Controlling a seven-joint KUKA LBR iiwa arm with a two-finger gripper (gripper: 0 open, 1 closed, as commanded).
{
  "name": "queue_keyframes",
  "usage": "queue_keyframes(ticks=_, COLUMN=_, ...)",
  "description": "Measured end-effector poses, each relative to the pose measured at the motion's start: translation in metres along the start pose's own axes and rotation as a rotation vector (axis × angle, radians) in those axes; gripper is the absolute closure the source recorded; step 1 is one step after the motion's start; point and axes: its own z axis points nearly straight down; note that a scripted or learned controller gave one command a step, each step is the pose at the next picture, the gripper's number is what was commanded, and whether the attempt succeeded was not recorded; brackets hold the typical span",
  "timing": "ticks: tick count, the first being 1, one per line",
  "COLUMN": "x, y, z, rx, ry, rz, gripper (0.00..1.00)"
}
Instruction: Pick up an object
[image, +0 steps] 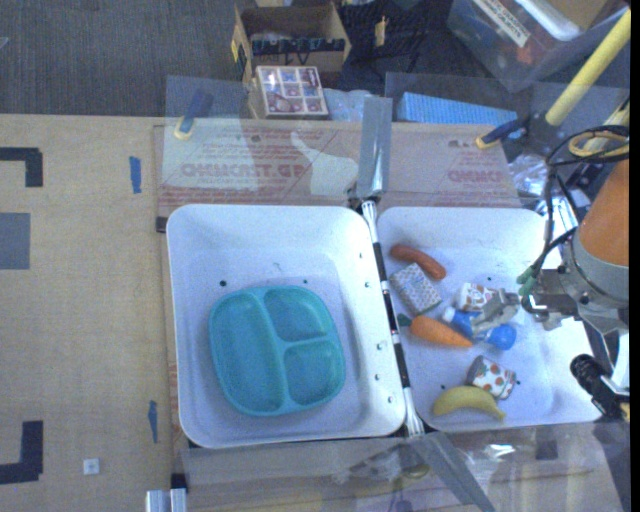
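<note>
My landmark is the right bin (520, 225), the shallow white tray on the side my arm reaches in from. Just beside it, sharing its inner wall, sits the left bin (200, 240), and in that bin's floor lies a teal divided plate (277, 350), three compartments facing up, well apart from anything in the right bin.

My arm (608, 235) comes over the right bin's outer rim, orange band showing above the grey wrist. My gripper (520, 300) hangs low over the middle of the right bin, pointing inward toward the cluster of objects; whether it is apart or together I cannot tell, since the tips blur into the clutter there.

Inside the right bin, a yellow banana (468, 402) lies near the front wall, curved, flat on the floor. An orange carrot (440, 332) lies near the inner wall, with a checkered block (416, 288) just above it and a red-brown sausage (418, 261) further toward the back wall. A blue and white toy (478, 318) sits in the middle, just beside my gripper. A small spotted cup (491, 378) lies tipped between the toy and the banana.
</note>
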Motion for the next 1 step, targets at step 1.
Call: queue_keyframes(ticks=1, x=-0.0144, y=0.0669, z=0.1335, rx=-0.003, ry=-0.001, rz=0.222, gripper=0.0)
